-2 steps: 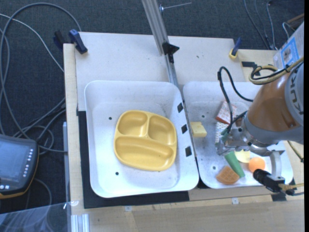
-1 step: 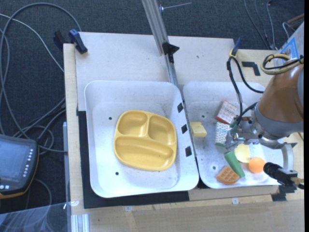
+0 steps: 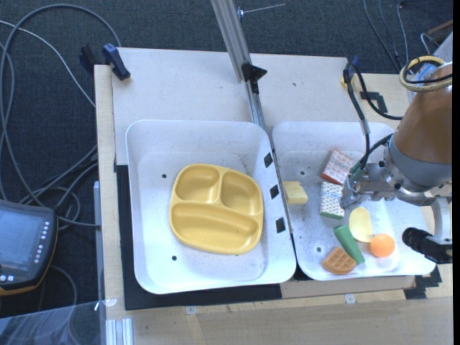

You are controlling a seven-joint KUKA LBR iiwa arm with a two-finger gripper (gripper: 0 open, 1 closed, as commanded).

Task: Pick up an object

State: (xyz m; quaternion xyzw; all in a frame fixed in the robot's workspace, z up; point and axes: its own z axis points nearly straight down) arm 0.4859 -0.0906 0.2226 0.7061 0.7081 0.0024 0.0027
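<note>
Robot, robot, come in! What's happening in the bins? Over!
Gripper low over right bin, beside small box. Nothing seen held. Toy food crowded close. Yellow tray alone in left bin.

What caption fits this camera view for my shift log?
Arm's tool low in the right bin among small toy foods; yellow divided plate sits alone in the left bin.

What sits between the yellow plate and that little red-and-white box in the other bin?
In the camera view, a pale yellow block lies between the yellow plate and the red-and-white box, just past the bins' shared rims.
</note>
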